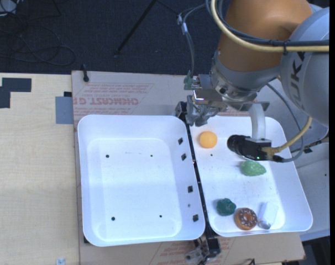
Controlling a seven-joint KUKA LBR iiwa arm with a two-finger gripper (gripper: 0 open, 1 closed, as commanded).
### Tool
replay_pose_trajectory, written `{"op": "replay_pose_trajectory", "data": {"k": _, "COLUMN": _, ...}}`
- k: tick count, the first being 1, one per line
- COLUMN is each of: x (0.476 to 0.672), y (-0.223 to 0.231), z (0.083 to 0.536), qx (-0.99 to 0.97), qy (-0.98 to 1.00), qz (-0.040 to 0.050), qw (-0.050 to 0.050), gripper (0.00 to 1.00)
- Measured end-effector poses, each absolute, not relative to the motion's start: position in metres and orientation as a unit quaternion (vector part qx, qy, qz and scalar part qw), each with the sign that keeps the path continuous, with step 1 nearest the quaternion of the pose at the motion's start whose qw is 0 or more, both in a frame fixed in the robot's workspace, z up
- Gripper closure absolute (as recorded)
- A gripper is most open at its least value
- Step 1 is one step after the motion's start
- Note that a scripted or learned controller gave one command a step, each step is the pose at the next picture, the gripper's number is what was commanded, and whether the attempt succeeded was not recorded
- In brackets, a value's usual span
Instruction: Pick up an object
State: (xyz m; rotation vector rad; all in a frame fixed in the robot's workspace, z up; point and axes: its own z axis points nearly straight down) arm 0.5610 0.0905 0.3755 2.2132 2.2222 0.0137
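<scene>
Arm is reaching in from the upper right of the frame, with the orange band sitting at top center-right. Gripper is hanging over the upper left corner of the right bin, close to the divider between the two bins. It is too dark and cluttered there; can't tell if the gripper is spread or pressed together, and nothing is showing as pinched in it.

Orange ball is lying in the right bin just below and right of the gripper, apart from it. Pale green lump is lying mid-bin, right of and below the ball. A black cylinder on a white bracket off the wrist is hanging just above the lump, with a yellow cable trailing off to the right.

Along the lower edge of the right bin, three things are sitting in a loose row: dark green lump on the left, donut with sprinkles just right of it and about touching, then a white piece just beside the donut near the lower right corner.

Left bin is filling the center-left of the frame, touching the right bin along the divider. Both bins are resting on a cardboard sheet, with printed lettering showing upside down above the left bin. Wood bench is showing at far left with dark patches near the upper left. Black floor with cables is running across the top.
</scene>
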Motion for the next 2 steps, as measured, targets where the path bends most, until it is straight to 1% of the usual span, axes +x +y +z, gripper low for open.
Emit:
{"op": "replay_pose_trajectory", "data": {"k": 1, "x": 0.559, "y": 0.090, "z": 0.368, "qx": 0.706, "qy": 0.708, "qz": -0.0017, "qw": -0.001, "gripper": 0.00}}
{"op": "replay_pose_trajectory", "data": {"k": 2, "x": 0.596, "y": 0.078, "z": 0.339, "qx": 0.708, "qy": 0.707, "qz": -0.0023, "qw": -0.001, "gripper": 0.00}}
